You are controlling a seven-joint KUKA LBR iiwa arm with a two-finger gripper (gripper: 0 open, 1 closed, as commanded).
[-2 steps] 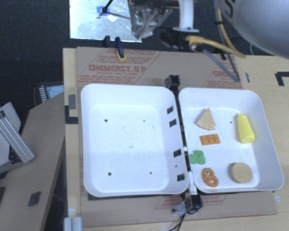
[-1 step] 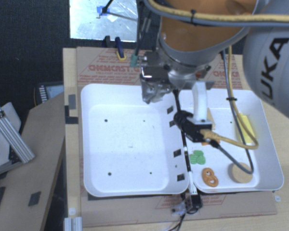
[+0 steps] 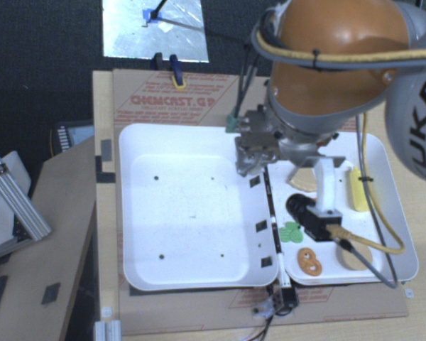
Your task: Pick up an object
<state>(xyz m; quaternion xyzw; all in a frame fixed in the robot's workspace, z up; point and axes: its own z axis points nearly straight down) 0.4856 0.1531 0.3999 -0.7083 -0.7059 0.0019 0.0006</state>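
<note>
The right bin (image 3: 405, 258) holds several small objects: a brown pretzel (image 3: 309, 261), a green piece (image 3: 291, 231), a yellow block (image 3: 357, 189), a tan flat piece (image 3: 304, 180) and a tan round piece (image 3: 355, 256). My gripper (image 3: 251, 156) hangs below the big orange wrist dome (image 3: 337, 45), over the divider between the two bins, at the far right corner of the left bin (image 3: 138, 212). It is left of and beyond the objects, and nothing shows in it. The arm hides the far part of the right bin.
A white bracket (image 3: 328, 187) and a black part (image 3: 307, 217) with a yellow cable (image 3: 380, 240) hang over the middle of the right bin. Cardboard (image 3: 174, 98) lies under both bins. A metal sheet (image 3: 155, 18) is at the back, and an aluminium rail (image 3: 11, 194) at the left.
</note>
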